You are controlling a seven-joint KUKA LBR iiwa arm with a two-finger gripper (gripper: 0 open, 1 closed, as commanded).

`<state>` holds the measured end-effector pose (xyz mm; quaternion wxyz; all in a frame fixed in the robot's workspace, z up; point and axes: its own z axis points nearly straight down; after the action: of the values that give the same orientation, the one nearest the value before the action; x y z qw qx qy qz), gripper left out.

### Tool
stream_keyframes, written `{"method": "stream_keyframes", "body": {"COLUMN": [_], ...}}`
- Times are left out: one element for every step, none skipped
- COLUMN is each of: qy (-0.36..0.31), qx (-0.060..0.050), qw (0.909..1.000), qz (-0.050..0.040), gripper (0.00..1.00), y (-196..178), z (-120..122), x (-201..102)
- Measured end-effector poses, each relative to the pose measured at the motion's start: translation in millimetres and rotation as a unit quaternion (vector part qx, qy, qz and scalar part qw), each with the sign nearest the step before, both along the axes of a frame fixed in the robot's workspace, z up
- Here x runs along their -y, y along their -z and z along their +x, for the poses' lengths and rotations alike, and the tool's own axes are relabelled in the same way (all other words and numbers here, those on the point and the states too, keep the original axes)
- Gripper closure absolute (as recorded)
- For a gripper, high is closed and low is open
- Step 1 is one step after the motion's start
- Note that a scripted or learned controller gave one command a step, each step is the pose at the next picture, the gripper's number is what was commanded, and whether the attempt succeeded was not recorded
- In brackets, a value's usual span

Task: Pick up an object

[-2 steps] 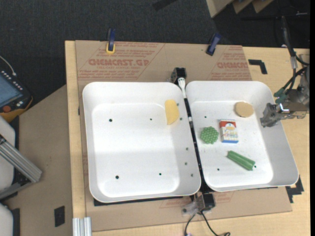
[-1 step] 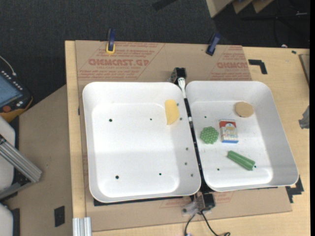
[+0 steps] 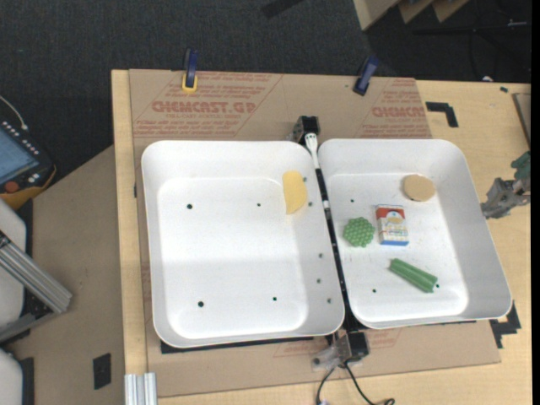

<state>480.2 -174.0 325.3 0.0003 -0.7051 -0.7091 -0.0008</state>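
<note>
Of the gripper (image 3: 504, 196) we see just a small grey shape at the far right of the camera view, and we cannot tell how wide it stands or whether it has hold of anything. It sits over the bench just outside the right rim of the right bin (image 3: 422, 147), apart from everything inside it.

In that bin we count four things. A tan round disc (image 3: 418, 188) lies toward the far side. A small red, white and blue box (image 3: 392, 225) lies near the middle, with a green bumpy ball (image 3: 359, 232) just beside it on the side nearer the left bin. A green cylinder (image 3: 413, 275) lies on its side closer to the near rim, apart from the others.

In the left bin (image 3: 219, 147) we see one yellow piece (image 3: 294, 192), close to the wall it shares with its neighbour.

Both bins rest on a brown cardboard sheet (image 3: 253, 99) printed in red, and two blue clamps (image 3: 191, 62) grip its far edge.
</note>
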Motion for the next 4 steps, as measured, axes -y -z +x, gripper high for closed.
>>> {"method": "stream_keyframes", "body": {"qy": [0.0, 0.006, 0.0, 0.0], "qx": [0.0, -0.002, 0.0, -0.001], "qw": [1.0, 1.0, 1.0, 1.0], "qz": [0.0, -0.0016, -0.0001, 0.0003], "gripper": [1.0, 1.0, 1.0, 1.0], "y": [-6.1, 9.1, -1.5, 8.3], "z": [2.5, -2.0, -0.2, -0.5], "x": [-46.6, 14.9, -36.2, -87.1]}}
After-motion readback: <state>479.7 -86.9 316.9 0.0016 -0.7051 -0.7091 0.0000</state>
